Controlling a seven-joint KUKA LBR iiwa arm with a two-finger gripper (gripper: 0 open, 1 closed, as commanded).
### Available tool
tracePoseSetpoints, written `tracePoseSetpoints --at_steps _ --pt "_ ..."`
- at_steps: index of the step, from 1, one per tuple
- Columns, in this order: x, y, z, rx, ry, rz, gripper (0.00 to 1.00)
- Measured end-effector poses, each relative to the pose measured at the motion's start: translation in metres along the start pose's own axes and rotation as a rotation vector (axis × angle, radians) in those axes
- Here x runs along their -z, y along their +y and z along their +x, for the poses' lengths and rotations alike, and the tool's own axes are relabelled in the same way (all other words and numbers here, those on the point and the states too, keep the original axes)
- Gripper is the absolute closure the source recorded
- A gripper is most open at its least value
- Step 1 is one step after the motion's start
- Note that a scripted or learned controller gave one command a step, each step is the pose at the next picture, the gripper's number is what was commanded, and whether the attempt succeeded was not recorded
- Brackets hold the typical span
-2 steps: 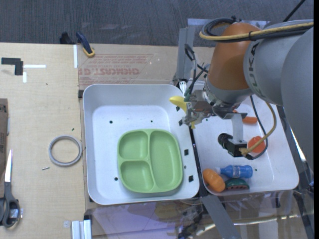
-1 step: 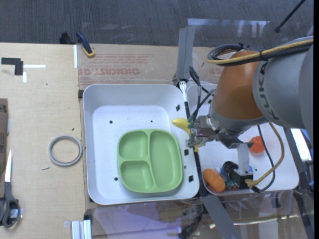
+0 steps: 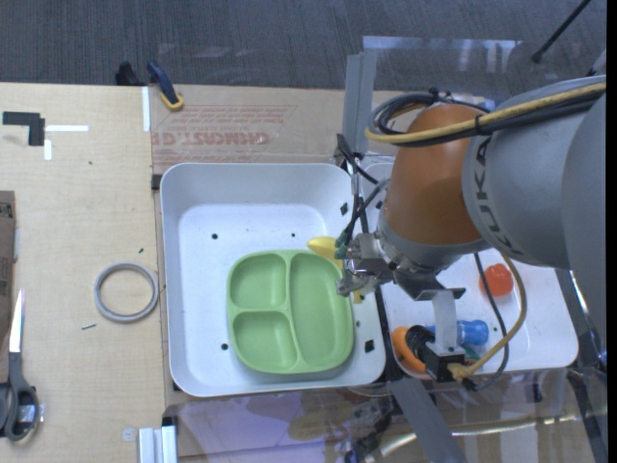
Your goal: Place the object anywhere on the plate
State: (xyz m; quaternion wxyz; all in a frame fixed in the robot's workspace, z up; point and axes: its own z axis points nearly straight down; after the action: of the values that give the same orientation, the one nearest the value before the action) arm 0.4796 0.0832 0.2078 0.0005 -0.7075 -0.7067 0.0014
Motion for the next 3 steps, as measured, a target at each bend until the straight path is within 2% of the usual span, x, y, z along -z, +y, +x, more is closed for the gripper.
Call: tracePoseSetpoints --at_steps 1,2,3 --pt "0.009 -0.002 -0.010 -0.002 0.000 -0.001 1.00" --pt "-0.006 -0.003 0.000 -0.002 -0.001 0.003 1.00" --pt "-0.001 -0.002 0.048 0.001 -0.001 0.000 1.00"
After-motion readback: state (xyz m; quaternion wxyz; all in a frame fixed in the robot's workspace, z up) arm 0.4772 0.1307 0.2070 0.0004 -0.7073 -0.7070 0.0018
